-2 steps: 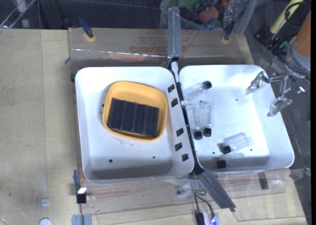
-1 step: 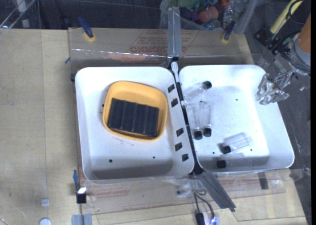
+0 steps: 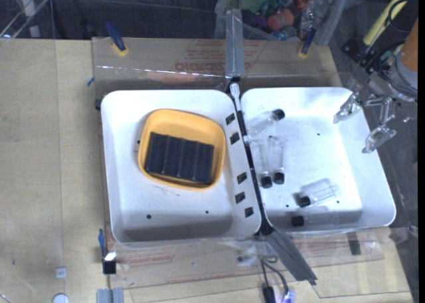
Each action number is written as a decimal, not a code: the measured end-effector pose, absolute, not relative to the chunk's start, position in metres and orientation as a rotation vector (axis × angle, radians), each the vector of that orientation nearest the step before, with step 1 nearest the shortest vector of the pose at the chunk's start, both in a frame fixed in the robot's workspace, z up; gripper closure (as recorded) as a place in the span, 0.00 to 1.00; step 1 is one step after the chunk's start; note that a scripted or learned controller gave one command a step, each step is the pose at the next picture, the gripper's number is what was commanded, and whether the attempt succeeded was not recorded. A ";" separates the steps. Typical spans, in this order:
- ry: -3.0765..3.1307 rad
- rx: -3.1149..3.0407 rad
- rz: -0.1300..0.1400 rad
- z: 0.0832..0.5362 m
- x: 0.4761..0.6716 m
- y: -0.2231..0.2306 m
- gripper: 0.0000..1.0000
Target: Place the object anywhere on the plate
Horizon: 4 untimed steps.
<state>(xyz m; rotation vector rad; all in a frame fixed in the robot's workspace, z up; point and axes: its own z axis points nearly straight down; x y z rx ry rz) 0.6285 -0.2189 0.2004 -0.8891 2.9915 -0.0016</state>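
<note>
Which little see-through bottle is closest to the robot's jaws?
The clear bottle lying alone near the right bin's front edge. The other bottles cluster along the divider, farther from the gripper.

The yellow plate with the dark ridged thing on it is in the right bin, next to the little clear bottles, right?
Not quite. The camera view shows the yellow plate with the dark ridged thing in the left bin. The little clear bottles lie in the right bin, across the divider.
</note>
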 end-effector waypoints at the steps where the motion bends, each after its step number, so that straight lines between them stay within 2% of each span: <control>1: 2.872 -1.247 -0.002 0.181 0.653 -0.221 0.00; 2: 2.720 -1.551 -0.003 0.204 0.657 -0.221 0.00; 3: 2.575 -1.783 -0.003 0.186 0.667 -0.218 0.00; 4: 2.351 -2.069 -0.004 0.205 0.668 -0.197 0.00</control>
